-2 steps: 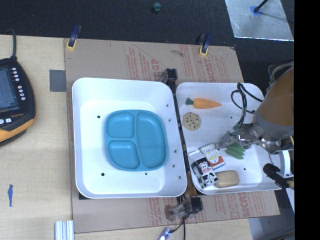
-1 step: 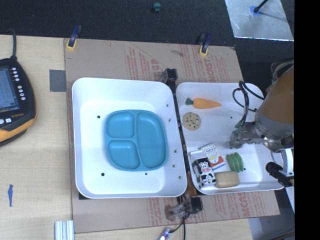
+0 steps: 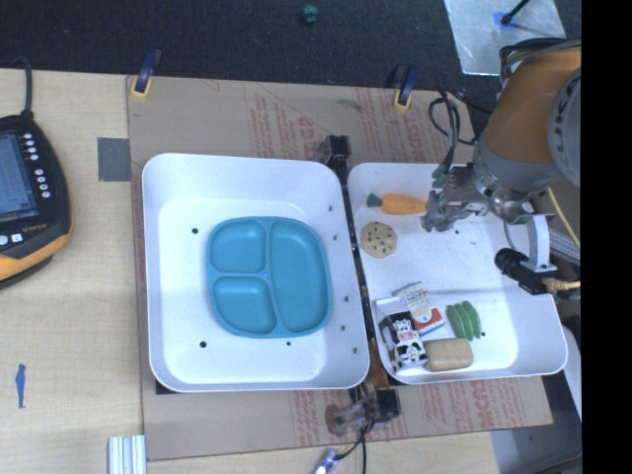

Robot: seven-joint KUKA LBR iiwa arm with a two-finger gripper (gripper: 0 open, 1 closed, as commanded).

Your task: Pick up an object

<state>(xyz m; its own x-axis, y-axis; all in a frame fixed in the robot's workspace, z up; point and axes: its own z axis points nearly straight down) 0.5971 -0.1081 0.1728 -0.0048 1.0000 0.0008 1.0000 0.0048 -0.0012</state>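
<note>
Gripper [image 3: 441, 214] low over right bin [image 3: 533, 349], just beside carrot [image 3: 402, 204]; grasp state cannot tell. Cookie [image 3: 377, 239] near.

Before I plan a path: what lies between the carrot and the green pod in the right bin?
In the camera view, the cookie sits left of the line from carrot to green pod; the bin floor between them is bare.
</note>
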